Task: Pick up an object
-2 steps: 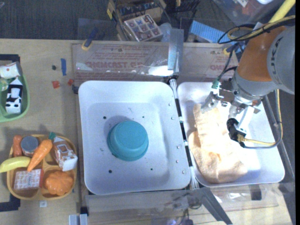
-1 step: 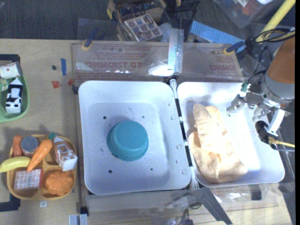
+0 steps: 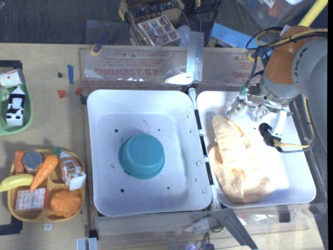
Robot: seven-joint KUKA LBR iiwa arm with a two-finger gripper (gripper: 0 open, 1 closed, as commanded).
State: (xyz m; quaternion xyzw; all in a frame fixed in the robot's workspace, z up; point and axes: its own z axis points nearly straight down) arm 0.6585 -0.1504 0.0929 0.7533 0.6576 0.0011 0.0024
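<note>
Cloth [image 3: 240, 163] lying crumpled in right bin [image 3: 296, 191], likely soft and light, pinching a raised fold advised | teal bowl [image 3: 142, 155] sitting upturned in left bin [image 3: 99, 134] | jaws [image 3: 253, 107] hovering over the cloth's far end, state impossible to tell | counter [image 3: 47, 72] carrying both bins, clutter lying beyond.

bench [image 3: 47, 61] - pale wood | floor [image 3: 47, 9] - dark grey carpet, cluttered
</note>
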